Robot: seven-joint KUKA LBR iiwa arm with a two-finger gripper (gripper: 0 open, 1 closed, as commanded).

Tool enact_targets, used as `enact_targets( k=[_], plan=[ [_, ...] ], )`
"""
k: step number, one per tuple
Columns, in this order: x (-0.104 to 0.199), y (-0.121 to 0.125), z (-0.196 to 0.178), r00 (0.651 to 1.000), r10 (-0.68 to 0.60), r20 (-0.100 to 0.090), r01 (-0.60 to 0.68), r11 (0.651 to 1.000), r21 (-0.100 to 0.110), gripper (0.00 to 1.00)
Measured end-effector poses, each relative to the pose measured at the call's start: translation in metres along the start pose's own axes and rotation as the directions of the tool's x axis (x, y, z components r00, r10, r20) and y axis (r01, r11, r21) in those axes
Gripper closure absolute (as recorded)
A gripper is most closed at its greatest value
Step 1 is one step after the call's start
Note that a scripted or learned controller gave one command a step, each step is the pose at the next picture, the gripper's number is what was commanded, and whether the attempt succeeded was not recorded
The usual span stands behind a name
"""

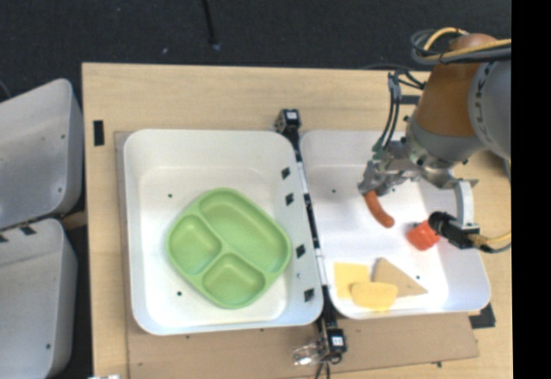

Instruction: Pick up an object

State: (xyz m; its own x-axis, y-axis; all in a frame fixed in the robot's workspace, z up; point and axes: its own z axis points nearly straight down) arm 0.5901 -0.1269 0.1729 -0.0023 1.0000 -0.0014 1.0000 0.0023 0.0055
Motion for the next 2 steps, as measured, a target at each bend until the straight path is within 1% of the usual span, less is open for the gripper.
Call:
enact_targets(
  k=[1, 2],
  plan=[
    [-0.009, -0.006, -0.056, 1.000, 0.004, 0.001, -0.004, 1.000, -0.001, 1.00],
    [-0.011, -0.005, -0.081, 1.000, 0.000, 0.000, 0.000, 1.000, 0.002, 1.00]
  ],
)
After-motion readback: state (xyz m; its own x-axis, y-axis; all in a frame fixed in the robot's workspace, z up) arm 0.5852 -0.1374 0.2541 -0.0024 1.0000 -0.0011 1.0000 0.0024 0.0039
